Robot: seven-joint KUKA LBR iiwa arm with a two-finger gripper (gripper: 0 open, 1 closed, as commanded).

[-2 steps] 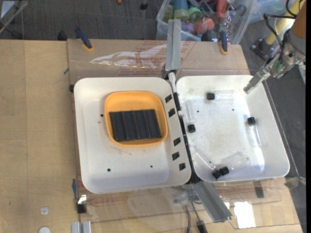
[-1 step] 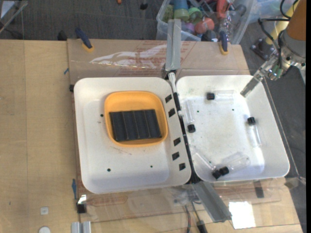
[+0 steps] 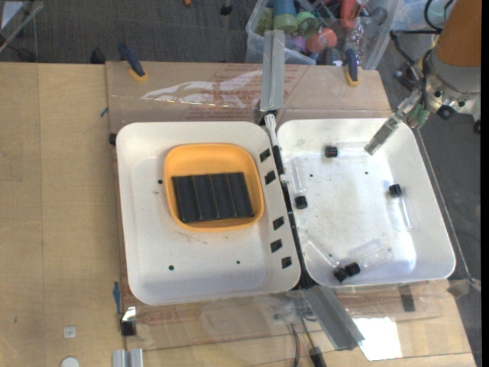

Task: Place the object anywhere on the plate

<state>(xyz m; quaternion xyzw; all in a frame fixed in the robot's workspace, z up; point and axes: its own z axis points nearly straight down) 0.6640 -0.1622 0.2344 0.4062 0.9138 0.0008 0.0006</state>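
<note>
The dark ribbed block [image 3: 212, 197] already lies flat on the orange plate [image 3: 177, 161] in the left bin [image 3: 145, 274]. The gripper [image 3: 378, 138] hangs over the right bin [image 3: 428, 235]; its jaws appear closed, gripping nothing. Another reach could knock the block off the plate's shallow rim.

A robot lab, a wooden worktop [image 3: 53, 205] with two white bins [image 3: 137, 274] taped down left of the gripper [image 3: 376, 142], a clear tub of colourful toys [image 3: 325, 14] behind it, grey carpet floor [image 3: 114, 14], cables
</note>
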